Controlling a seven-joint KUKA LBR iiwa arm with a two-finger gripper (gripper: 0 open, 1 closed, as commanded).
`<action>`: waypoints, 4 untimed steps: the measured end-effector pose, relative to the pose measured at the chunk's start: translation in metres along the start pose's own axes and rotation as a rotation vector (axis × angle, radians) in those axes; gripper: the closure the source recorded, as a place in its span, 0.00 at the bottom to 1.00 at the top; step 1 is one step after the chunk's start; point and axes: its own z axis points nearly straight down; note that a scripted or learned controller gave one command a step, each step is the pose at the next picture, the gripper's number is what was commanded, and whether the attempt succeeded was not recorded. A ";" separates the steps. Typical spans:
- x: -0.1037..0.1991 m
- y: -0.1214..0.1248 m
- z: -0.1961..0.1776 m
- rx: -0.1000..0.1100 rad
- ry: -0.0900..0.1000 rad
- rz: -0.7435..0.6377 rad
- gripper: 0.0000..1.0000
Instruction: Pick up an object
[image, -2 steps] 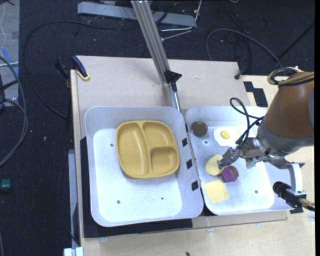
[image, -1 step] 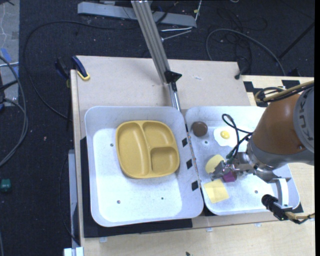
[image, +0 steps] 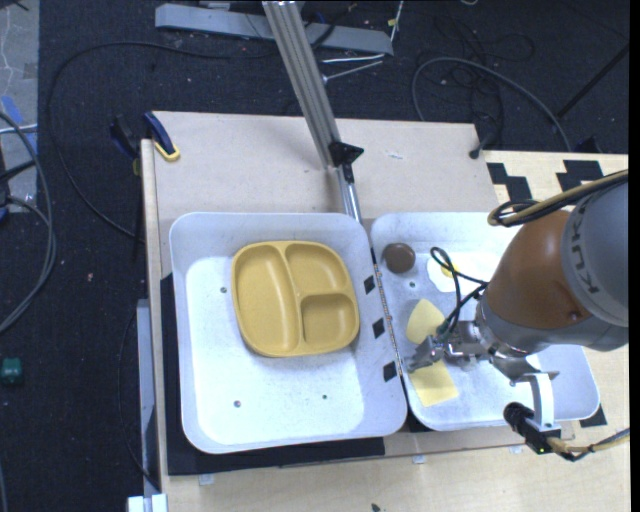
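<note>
A grey arm with an orange band reaches in from the right over the right bin (image: 570, 400). Its claw (image: 430, 352) sits low in the bin's left part, between two pale yellow blocks: one (image: 424, 320) just beyond it, one (image: 435, 384) nearer; whether it is open or gripping, I cannot tell. A brown ball (image: 399, 258) lies farther back. The left bin (image: 200, 400) holds a yellow divided plate (image: 295, 297).

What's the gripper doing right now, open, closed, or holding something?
Gripper: low in the right white bin, between two pale yellow foam blocks; open or closed cannot be told.
</note>
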 end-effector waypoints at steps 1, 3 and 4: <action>0.000 0.001 -0.013 -0.004 -0.001 0.001 1.00; 0.000 0.012 -0.106 -0.004 -0.001 -0.006 1.00; 0.000 0.013 -0.124 -0.002 -0.001 -0.005 1.00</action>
